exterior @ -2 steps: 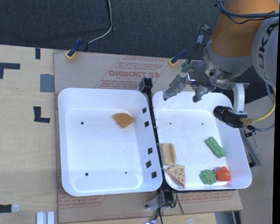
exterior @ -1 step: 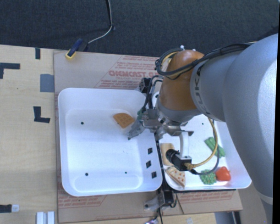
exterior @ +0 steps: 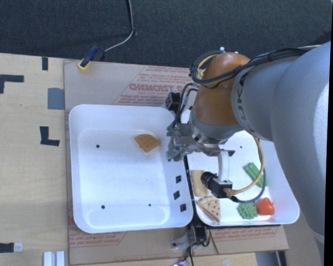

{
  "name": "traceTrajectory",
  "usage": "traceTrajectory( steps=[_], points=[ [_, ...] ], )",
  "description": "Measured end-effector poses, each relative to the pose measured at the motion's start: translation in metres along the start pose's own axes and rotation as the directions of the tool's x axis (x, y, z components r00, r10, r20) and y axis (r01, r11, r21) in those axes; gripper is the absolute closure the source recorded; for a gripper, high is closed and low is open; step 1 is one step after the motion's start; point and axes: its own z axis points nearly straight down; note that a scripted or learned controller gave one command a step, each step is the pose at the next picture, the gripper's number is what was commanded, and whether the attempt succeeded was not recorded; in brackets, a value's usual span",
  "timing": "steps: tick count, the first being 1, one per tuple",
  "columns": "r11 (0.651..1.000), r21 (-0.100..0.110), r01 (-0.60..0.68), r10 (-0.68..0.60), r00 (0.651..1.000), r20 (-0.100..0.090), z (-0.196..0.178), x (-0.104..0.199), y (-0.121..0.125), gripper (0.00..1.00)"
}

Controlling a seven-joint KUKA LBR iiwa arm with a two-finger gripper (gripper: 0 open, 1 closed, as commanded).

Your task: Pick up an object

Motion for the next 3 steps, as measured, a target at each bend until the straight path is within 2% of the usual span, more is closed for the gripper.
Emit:
traceTrajectory(
  steps=[1,2,3],
  points=[
    [1.000,-0.007,0.003,-0.003,1.000,-0.001,0.0082,0.0341,0.0458,1.00],
    [1.000,-0.001,0.001,-0.001,1.000,0.000,-0.0001,0.0322,0.0437,1.00],
    [1.000,0.000,0.001,-0.001,1.000,0.001,0.0002,0.0321,0.0436,0.00]
  ],
)
